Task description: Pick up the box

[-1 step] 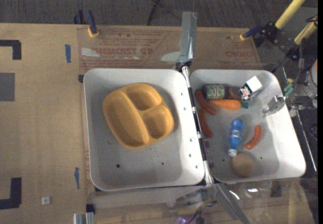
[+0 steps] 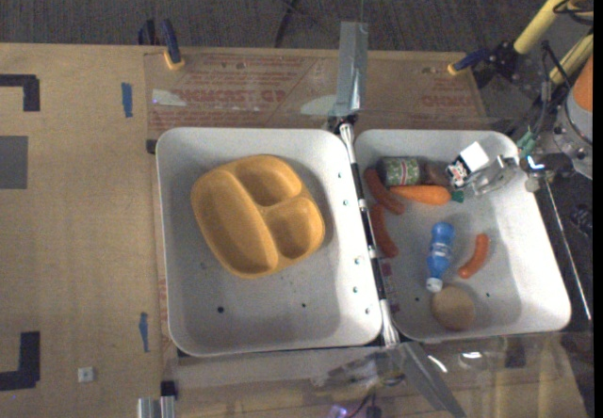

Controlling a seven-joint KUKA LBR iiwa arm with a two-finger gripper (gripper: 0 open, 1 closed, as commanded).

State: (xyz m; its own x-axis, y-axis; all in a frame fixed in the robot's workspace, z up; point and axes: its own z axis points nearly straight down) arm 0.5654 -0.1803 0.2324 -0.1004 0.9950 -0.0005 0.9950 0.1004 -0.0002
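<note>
The box (image 2: 468, 163) is small and white with dark and red print, tilted at the right bin's (image 2: 528, 308) one o'clock, touching the gripper (image 2: 495, 175); I cannot tell the grip state.

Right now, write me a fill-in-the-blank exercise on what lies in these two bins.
1. The yellow divided plate lies in the ____ bin.
2. The carrot lies just below the ____ near the top of the right bin.
3. The blue bottle lies between a sausage by the divider and another ____ to its right.
4. The small white box sits at the tip of the ____, near the bin's top edge.

Missing words: left; jar; sausage; pincer
</note>
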